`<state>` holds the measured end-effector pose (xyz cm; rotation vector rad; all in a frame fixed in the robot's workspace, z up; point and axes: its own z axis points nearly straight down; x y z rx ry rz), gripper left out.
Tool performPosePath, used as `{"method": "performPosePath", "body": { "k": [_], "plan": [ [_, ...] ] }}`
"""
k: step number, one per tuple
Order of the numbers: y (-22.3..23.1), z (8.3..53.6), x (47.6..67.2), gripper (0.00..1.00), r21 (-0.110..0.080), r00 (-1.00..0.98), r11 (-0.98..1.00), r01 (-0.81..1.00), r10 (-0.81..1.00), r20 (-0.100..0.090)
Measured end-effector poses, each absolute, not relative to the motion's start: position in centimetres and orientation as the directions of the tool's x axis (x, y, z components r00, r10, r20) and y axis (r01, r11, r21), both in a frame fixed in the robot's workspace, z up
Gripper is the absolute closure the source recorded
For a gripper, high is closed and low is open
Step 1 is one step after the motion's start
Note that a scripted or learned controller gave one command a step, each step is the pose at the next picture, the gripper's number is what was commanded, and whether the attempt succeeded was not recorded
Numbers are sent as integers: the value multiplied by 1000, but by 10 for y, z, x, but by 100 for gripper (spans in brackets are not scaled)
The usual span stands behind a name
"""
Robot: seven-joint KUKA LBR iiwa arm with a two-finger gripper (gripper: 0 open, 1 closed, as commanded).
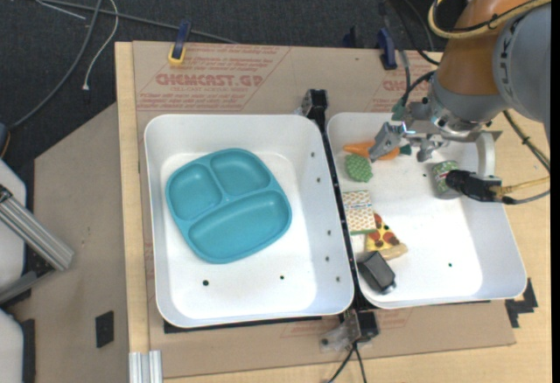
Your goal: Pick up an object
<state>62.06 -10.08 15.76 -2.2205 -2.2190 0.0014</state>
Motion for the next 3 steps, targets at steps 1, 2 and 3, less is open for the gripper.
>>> {"method": "performPosePath", "body": {
  "k": [1,2,3],
  "plan": [
    [-109,105,625,0,-6,1,-1,1000,1000,1],
    [-108,92,629,0,6,-1,1,1000,1000,4],
    [-108,105,631,100,15,-2,2,1000,1000,2]
  ]
}}
